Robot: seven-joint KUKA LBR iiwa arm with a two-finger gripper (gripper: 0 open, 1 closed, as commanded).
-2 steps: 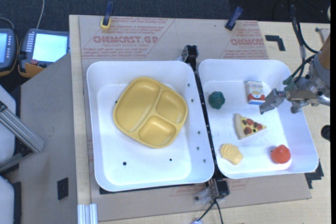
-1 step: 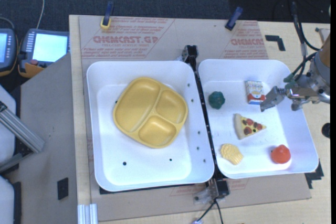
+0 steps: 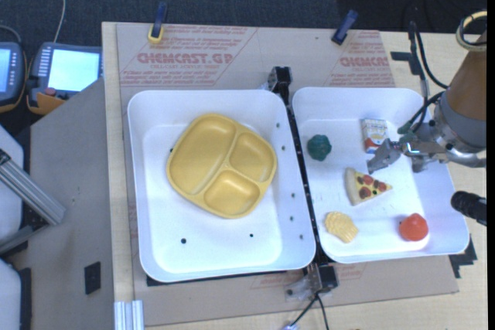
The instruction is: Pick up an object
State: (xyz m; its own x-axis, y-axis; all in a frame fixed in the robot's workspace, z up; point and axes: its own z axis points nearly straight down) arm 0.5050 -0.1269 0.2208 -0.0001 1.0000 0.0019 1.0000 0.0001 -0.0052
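gripper [image 3: 384, 157] over right bin's [image 3: 441, 243] far-right part | fingers narrow, holding nothing | pizza slice [image 3: 365, 186] just beside | yellow tray [image 3: 222, 175] mid left bin [image 3: 155, 228]

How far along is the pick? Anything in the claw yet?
Nothing looks lifted yet: the pizza slice, green ball, tomato and small carton all lie in the right bin. The claw hangs above the pizza slice. Grasping and lifting remain.

Two white bins [image 3: 147, 189] [image 3: 340, 108]. One yellow divided plate [image 3: 222, 165], green ball [image 3: 319, 146], pizza slice [image 3: 365, 185], red tomato [image 3: 414, 227], yellow corn piece [image 3: 340, 226], small white packet [image 3: 374, 133].
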